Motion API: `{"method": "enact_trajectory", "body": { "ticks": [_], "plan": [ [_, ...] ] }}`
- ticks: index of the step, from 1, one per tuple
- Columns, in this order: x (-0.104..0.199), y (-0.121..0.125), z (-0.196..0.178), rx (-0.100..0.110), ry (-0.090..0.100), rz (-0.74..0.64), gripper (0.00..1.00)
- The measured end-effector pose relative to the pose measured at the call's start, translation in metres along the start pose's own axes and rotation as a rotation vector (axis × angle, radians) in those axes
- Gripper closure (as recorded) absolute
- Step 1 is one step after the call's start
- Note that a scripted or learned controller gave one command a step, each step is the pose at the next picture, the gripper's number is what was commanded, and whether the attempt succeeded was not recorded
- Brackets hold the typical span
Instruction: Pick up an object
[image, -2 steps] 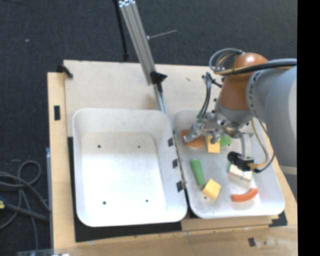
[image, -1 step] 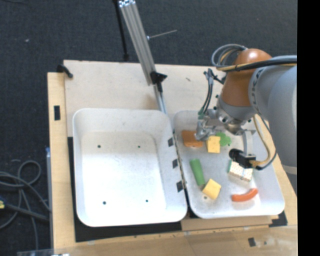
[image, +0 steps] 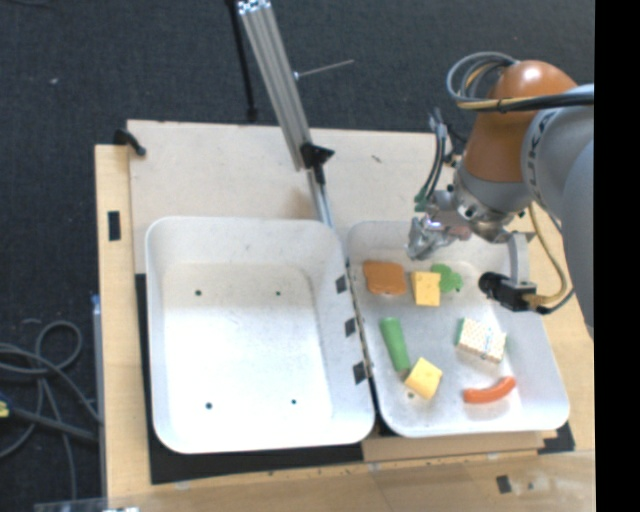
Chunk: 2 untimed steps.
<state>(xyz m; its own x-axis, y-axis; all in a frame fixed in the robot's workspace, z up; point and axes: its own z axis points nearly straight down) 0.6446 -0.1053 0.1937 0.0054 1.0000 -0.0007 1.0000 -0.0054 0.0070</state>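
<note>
My gripper (image: 424, 243) hangs over the back part of the right bin (image: 535, 400), just above and right of a brown bread-like piece (image: 384, 278). Nothing shows between its fingers. Below it lies a yellow block (image: 427, 289) with a small green piece (image: 449, 279) beside it. A green cylinder (image: 395, 343), a second yellow block (image: 423, 379), a speckled white block (image: 481, 340) and a red-orange sausage shape (image: 489, 391) lie farther forward in the same bin.
The left bin (image: 200, 240) sits beside the right one, with a dark divider strip between them. A metal pole (image: 285, 95) slants up from the bench behind the bins. Cables lie on the floor at the left.
</note>
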Motion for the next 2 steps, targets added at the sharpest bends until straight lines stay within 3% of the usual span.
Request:
{"method": "enact_trajectory", "body": {
  "ticks": [1, 2],
  "plan": [
    [-0.001, 0.001, -0.021, 0.003, 0.001, -0.004, 1.00],
    [0.050, -0.026, -0.019, 0.007, 0.001, -0.011, 1.00]
  ]
}}
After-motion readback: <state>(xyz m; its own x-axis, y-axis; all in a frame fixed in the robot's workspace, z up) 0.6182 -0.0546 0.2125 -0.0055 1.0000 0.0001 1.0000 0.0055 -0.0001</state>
